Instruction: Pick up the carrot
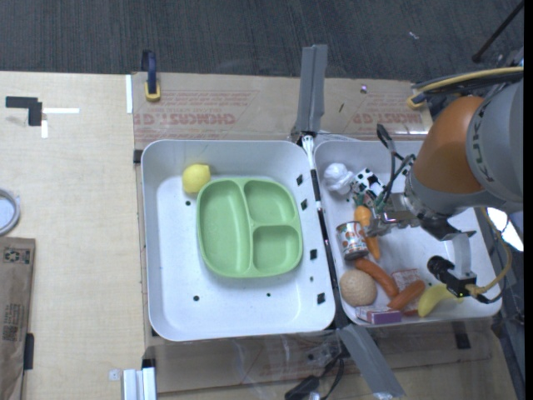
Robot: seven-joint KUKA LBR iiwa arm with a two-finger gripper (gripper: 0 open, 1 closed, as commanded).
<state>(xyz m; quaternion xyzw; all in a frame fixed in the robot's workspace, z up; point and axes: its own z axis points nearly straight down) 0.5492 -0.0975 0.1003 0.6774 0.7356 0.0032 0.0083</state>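
Two shallow white plastic bins sit side by side on the pale wooden table (75, 182). The left bin (162, 248) holds a light green three-compartment plate (248, 226), lying flat near its middle, and a small yellow lemon-like fruit (196, 177) just beside the plate's upper left corner.

The right bin (400, 148) is crowded. The grey arm with the orange band (454, 144) reaches in from the right, and its gripper (376, 219) hangs low over the bin's middle left. Whether the gripper is open or closed cannot be told from here; the parts at its tip are too small and cluttered to read.

The small orange carrot (363, 217) lies at the left side of the right bin, directly at the gripper's tip. Contact between them cannot be confirmed, nor any grip.

Just below the carrot stands a small printed can (352, 240) with a red label. Above it are a white rounded object (336, 174) and a black-and-white spotted toy (364, 180), near the bin's upper left corner. Lower down lie a long orange-red sausage-shaped piece (376, 274), a tan round ball-like item (358, 287), another orange-red piece (406, 295), a yellow curved piece (428, 301) and a small purple flat block (385, 315) against the bin's near wall.

A blue-and-yellow clamp (150, 77) sits on the table's far edge above the left bin.
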